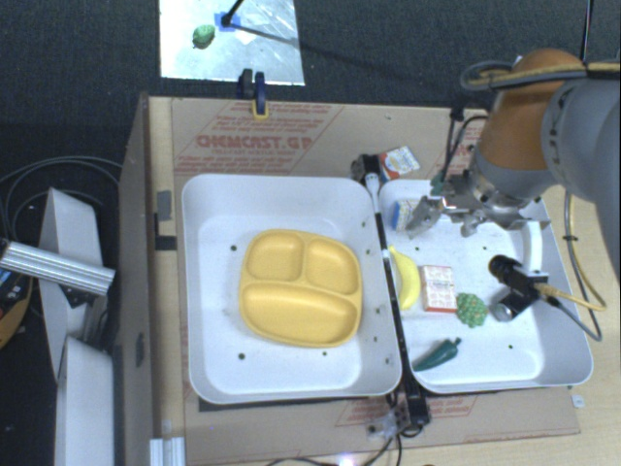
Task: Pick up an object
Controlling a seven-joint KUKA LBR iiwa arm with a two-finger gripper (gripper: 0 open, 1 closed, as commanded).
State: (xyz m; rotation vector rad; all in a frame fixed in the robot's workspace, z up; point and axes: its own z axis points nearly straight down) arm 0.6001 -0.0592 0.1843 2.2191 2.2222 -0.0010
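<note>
Over right bin (563, 357) | claw (423, 215) at back-left corner (finger spread unreadable) | banana (408, 282) apart, nearer front

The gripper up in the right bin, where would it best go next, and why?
Probably a short move down the view toward the banana. The gripper hangs over bare floor of the right bin with nothing between its fingers, and the banana lies just below it beside the bin's left wall.

Tray (297, 287) in left bin (209, 260); banana (407, 282) in right bin (553, 348).
</note>
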